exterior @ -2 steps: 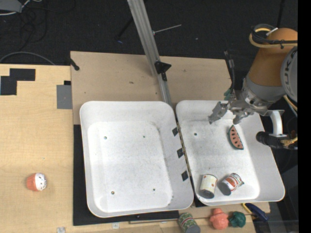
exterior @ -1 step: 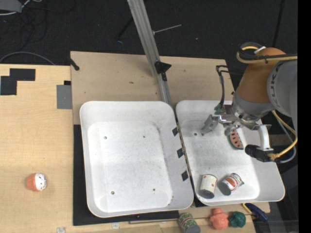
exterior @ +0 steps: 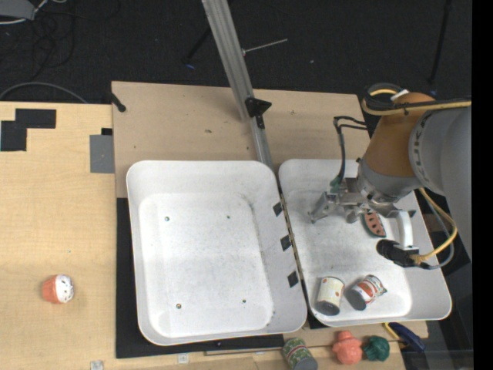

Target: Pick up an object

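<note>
Fixed overhead camera — slanted down, both bins point(exterior: 154, 177).

The arm point(exterior: 416, 149) hides part of the right bin point(exterior: 308, 183). A red-patterned object point(exterior: 373, 223) lies half hidden beneath it, too small to identify.

Bench setting, overhead view.
A pale wooden bench point(exterior: 54, 206) meets dark carpeted floor point(exterior: 115, 29); a metal rail point(exterior: 231, 48) slants across.

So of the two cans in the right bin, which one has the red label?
The can nearer the bin's right edge, lying tipped with a red and white label. The other can, just to its left, is mostly white or cream with a dark end.
</note>
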You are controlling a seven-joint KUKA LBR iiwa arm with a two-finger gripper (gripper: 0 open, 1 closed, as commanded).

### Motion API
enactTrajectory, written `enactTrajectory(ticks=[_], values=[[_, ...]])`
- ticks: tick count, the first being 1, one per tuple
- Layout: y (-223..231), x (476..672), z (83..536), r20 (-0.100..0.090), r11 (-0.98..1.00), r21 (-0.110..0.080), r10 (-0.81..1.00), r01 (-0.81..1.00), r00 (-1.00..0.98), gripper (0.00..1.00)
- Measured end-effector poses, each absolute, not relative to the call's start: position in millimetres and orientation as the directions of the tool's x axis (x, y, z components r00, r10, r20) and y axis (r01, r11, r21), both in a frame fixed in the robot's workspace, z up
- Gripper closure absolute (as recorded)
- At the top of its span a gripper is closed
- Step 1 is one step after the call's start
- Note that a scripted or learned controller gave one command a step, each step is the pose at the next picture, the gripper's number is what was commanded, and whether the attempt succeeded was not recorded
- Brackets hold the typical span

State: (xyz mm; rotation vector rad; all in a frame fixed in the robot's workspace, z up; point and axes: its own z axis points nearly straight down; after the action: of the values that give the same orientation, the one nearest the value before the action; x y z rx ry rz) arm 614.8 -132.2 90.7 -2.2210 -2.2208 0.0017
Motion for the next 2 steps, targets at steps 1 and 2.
enactTrajectory(ticks=[1,2], values=[[-133.1,614.4,101.3,0.001,-0.005,-0.002,1.0,1.0,0.005,1.0],[-135.7,617.3,164.6,-0.001,-0.002,0.003,1.0,1.0,0.002,1.0]])
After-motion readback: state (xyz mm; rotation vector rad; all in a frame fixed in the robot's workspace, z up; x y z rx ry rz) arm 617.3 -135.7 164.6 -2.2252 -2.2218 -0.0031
